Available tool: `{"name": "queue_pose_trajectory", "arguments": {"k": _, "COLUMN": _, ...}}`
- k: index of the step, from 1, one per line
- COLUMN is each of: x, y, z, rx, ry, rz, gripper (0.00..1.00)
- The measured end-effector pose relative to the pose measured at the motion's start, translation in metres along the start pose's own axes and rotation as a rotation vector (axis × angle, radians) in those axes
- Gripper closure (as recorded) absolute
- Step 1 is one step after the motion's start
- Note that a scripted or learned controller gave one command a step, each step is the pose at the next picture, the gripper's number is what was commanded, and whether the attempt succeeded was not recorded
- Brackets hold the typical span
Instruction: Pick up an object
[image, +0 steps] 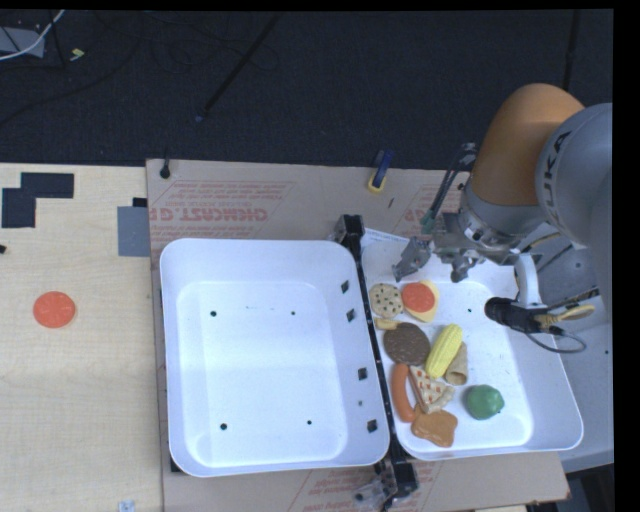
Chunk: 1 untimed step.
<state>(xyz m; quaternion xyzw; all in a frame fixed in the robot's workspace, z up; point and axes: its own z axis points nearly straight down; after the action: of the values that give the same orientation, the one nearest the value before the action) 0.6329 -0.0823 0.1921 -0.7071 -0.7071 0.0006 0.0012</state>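
gripper (436, 258) hangs open above cookie (386, 299) and tomato slice (420, 297).

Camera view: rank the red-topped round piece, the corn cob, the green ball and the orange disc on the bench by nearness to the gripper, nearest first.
Measured from the gripper, at the right bin's far end:
1. Red-topped round piece, just below it in the right bin.
2. Corn cob, mid right bin.
3. Green ball, toward the right bin's near end.
4. Orange disc, outside both bins, on the bench at far left.

Toy foods cluster in the frame's lower right: a cookie (386, 299), a tomato slice (420, 298) and a dark patty (406, 343). Below lie a corn cob (444, 350), a sausage (401, 391) and a green lime (484, 402).
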Motion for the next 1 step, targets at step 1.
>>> {"name": "queue_pose_trajectory", "arguments": {"k": 1, "x": 0.0009, "y": -0.0065, "z": -0.2183, "rx": -0.02, "ry": -0.003, "rz": -0.001, "gripper": 0.0}}
